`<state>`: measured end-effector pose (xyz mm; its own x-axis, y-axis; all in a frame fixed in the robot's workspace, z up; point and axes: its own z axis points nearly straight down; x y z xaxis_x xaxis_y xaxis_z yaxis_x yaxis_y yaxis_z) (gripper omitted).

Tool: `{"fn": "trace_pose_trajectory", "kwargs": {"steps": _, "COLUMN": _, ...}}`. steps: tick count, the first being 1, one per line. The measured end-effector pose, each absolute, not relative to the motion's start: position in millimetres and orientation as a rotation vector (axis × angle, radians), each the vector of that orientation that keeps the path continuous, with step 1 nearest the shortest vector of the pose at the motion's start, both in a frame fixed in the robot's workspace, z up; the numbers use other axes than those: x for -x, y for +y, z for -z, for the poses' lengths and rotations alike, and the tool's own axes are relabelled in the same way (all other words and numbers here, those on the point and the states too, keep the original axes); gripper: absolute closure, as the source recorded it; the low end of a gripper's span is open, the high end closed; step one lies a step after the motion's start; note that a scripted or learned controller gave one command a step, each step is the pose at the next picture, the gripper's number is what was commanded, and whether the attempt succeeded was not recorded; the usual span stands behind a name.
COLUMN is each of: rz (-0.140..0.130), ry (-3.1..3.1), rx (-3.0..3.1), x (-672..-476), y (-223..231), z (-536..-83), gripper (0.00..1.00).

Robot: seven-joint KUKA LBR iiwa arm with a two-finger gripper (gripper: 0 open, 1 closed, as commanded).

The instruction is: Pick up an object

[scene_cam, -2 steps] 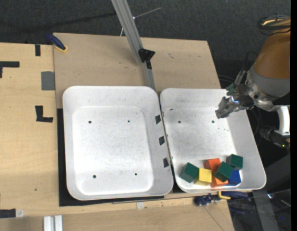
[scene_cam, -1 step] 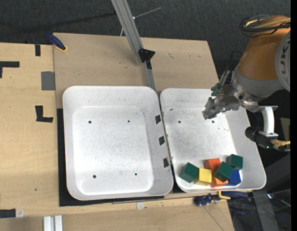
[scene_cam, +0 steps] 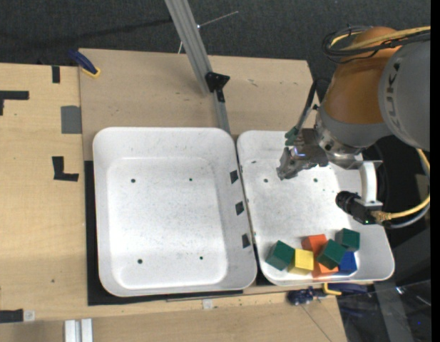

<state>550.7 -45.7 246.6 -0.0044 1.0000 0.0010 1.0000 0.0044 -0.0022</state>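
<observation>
1. Camera view, step: approach phase. The tool [scene_cam: 289, 164] hangs over the far part of the right bin [scene_cam: 277, 212], with nothing visibly between its tips; no object is picked yet.
2. Tool state: cannot tell whether it is apart or together; it is dark, small and seen from above.
3. Task things: a cluster of blocks sits in the near right corner of the right bin, well apart from the tool. It holds a green block [scene_cam: 280, 254], a yellow block [scene_cam: 303, 261], an orange block [scene_cam: 316, 244], a second green block [scene_cam: 333, 253], a blue block [scene_cam: 348, 263] and a third green block [scene_cam: 349, 239].
4. Next move, as a judgement: the tool needs to travel toward the near corner, centre over one block and descend. The first green block on the cluster's left edge looks the most exposed candidate.
5. In the way: the blocks are packed touching each other and close to the bin wall, so there is little room for the tips; a neighbour may get nudged or two caught at once.
6. Around: the left bin [scene_cam: 113, 191] sits beside the right one. A slanted metal pole [scene_cam: 191, 30] crosses the surface [scene_cam: 134, 91] behind the bins. A black cylinder with a yellow cable [scene_cam: 351, 205] hangs off the arm over the right bin, near the blocks.
7. The orange band [scene_cam: 355, 84] of the arm looms above the right bin's far corner.
</observation>
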Motion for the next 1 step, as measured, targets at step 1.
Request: {"fn": "trace_pose_trajectory", "kwargs": {"steps": 1, "rz": -0.001, "ry": -2.226, "rx": 2.214, "x": -555.6, "y": -2.7, "z": -244.6, "gripper": 1.0}}
